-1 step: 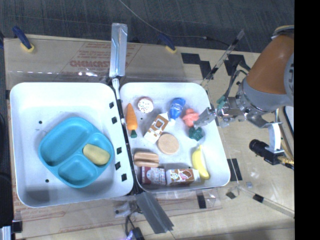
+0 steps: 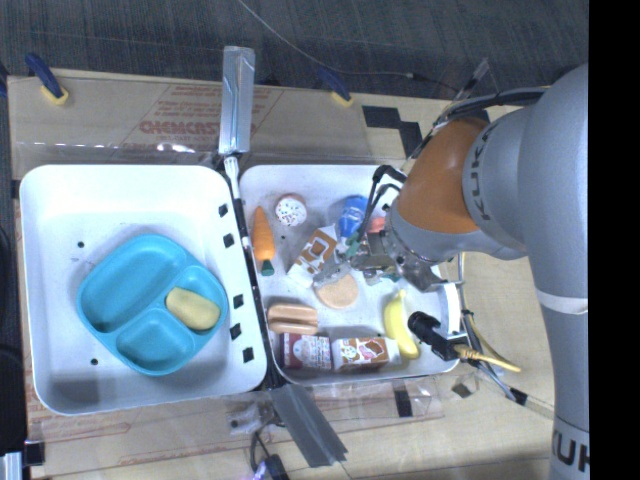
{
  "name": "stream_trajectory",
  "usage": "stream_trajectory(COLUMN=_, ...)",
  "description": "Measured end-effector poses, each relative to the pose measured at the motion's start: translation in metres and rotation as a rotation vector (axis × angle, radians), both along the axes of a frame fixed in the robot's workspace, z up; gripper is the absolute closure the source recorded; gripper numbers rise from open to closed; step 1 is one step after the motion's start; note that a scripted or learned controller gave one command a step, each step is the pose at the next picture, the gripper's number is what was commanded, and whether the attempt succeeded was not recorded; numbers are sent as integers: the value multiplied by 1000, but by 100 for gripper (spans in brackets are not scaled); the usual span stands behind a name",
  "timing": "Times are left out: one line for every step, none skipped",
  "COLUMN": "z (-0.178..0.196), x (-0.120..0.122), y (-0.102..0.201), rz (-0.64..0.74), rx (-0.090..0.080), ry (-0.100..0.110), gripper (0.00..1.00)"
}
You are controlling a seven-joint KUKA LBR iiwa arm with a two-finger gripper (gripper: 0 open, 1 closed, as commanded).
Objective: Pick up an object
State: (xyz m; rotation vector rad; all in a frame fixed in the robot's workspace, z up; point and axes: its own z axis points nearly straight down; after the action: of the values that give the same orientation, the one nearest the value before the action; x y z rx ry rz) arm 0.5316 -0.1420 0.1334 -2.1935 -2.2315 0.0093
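Blue divided plate (image 2: 130, 303) in left bin (image 2: 40, 268), arm over right bin (image 2: 300, 183).
Plate has a yellow potato-like piece (image 2: 193, 308) in its right compartment. Right bin, left to right: carrot (image 2: 263, 239), hot dog (image 2: 292, 317), long chocolate-milk pack (image 2: 335, 351) along the near wall, round tan cookie (image 2: 337, 292), banana (image 2: 399, 328). Gripper (image 2: 350, 258) sits low just above the cookie, beside a brown-and-white packet (image 2: 317, 252); finger state: can't tell, nothing visibly held.

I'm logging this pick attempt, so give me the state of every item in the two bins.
blue plate: in left bin, holds the yellow lump
yellow lump: on the plate
carrot: lying in right bin
hot dog: lying flat
banana: lying near arm
bottle: on its side
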Motion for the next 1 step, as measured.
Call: stream_trajectory(z=-25, x=104, y=17, rz=187, rx=-7, ry=-39, gripper=0)
